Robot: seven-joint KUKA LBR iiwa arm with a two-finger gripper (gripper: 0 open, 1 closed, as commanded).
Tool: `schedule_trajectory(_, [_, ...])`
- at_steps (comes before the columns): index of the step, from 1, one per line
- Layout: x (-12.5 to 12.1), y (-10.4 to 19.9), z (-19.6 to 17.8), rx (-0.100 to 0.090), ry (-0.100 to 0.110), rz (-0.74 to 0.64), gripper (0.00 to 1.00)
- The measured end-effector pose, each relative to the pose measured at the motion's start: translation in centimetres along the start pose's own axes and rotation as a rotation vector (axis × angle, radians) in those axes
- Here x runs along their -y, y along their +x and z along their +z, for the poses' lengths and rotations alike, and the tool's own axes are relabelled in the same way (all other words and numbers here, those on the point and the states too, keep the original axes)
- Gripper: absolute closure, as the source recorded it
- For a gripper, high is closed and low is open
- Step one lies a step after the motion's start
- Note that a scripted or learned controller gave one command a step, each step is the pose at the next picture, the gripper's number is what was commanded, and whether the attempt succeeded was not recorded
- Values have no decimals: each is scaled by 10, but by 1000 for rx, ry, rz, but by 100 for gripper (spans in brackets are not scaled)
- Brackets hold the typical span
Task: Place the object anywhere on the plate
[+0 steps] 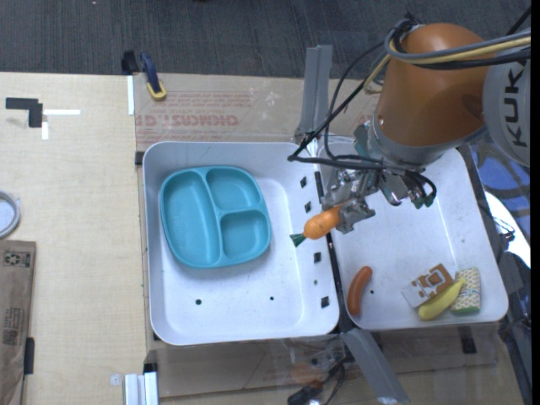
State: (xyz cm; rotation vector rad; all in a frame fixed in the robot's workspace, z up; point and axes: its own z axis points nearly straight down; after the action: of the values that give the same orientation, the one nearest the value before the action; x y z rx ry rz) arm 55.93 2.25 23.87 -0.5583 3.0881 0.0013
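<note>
Two white bins on the surface, and my end effector [337, 218] is clamped on the carrot [320, 224] right over the divider. Mid-carry, I'd say. Next: go left over the plate [215, 216], then let go.

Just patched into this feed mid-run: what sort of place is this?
Probably a robot lab test bench: two white bins taped to a board, toy food such as a carrot at the claw, and a sectioned blue plate.
</note>
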Motion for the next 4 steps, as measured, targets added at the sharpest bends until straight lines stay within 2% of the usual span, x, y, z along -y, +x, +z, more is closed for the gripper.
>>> schedule_trajectory(1, [44,47,1,-2,1,227,100])
schedule_trajectory(2, [114,-37,3,1,1,263,100])
schedule_trajectory(3, [23,-71,15,-1,0,186,100])
schedule_trajectory(4, [-38,-110,14,2,1,232,100])
